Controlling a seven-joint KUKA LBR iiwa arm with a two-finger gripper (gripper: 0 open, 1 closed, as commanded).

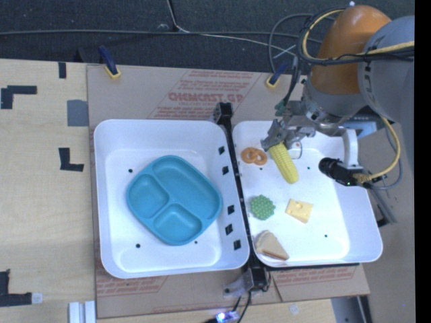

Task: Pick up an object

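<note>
Two shallow white bins sit side by side on the bench. The left bin (108, 180) carries one thing: a blue divided plate (174, 198) with three compartments, lying near the middle of the bin floor, turned a little askew to the bin's edges.

The right bin (350, 241) carries five pieces of toy food, one of each. A yellow corn cob (285, 164) lies toward the far edge, slanted so that its upper end points at the far left corner. One small brown pretzel (254, 156) lies just beside it, close to the left wall. One green bumpy ball, like broccoli (262, 207), sits near the left wall about midway down. One pale yellow cheese wedge (299, 210) lies near the middle of the bin floor, apart from the green ball. One sandwich slice (271, 246), tan and white, rests in the near left corner.

The grey arm comes in from the right with its orange band high over the far right corner of the bin, cables looping around it. The wrist points downward and the gripper (278, 138) hangs right over the upper end of the corn cob, seemingly touching it. I cannot tell from here whether its pincer is spread or closed, nor whether it has the cob.
</note>
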